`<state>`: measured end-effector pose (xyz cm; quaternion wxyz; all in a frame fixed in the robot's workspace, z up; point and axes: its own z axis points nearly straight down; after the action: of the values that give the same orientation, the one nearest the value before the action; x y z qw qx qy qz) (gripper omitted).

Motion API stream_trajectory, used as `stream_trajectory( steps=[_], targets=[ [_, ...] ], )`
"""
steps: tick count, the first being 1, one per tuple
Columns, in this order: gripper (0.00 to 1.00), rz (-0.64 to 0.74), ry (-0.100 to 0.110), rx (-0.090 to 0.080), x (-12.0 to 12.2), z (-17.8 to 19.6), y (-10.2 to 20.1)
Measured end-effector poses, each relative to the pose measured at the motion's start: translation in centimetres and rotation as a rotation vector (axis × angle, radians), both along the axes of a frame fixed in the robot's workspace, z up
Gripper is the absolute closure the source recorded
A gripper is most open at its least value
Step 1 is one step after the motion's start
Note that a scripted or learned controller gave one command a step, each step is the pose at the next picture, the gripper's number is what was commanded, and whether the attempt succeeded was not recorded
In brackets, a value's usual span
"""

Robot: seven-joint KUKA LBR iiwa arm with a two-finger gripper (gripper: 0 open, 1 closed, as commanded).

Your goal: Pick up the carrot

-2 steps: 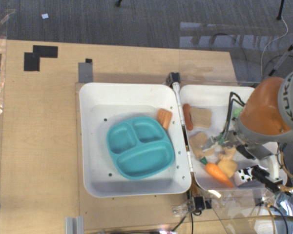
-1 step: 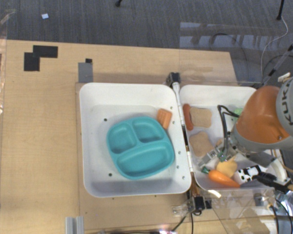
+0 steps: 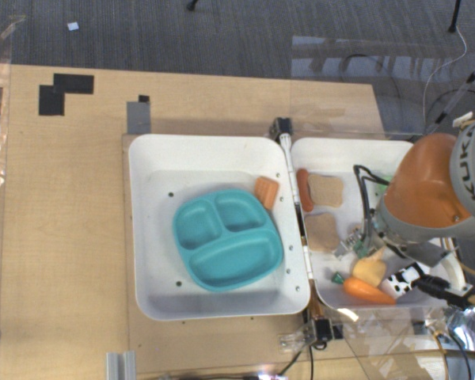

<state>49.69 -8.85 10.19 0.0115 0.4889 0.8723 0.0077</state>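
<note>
The carrot [image 3: 368,290] is orange with a small green top and lies near the front edge of the right bin [image 3: 396,147]. A pale yellow food piece [image 3: 369,270] touches it from behind. My gripper [image 3: 359,245] hangs below the orange wrist band [image 3: 426,187], just behind and above the yellow piece, a short way back from the carrot. The wrist hides most of the gripper. Nothing shows held in it.
In the right bin lie a red sausage [image 3: 304,191], two bread slices [image 3: 327,190] [image 3: 322,229] and a black-and-white item [image 3: 404,279] right of the carrot. The left bin [image 3: 150,212] holds a teal divided plate [image 3: 226,240] and an orange-brown block [image 3: 266,192].
</note>
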Motion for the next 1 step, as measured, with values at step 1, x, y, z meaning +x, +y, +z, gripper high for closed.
stream_trajectory(
  steps=[1],
  targets=[
    [0.0,0.0,0.002,0.0,-0.06,-0.08,-0.01]
  ],
)
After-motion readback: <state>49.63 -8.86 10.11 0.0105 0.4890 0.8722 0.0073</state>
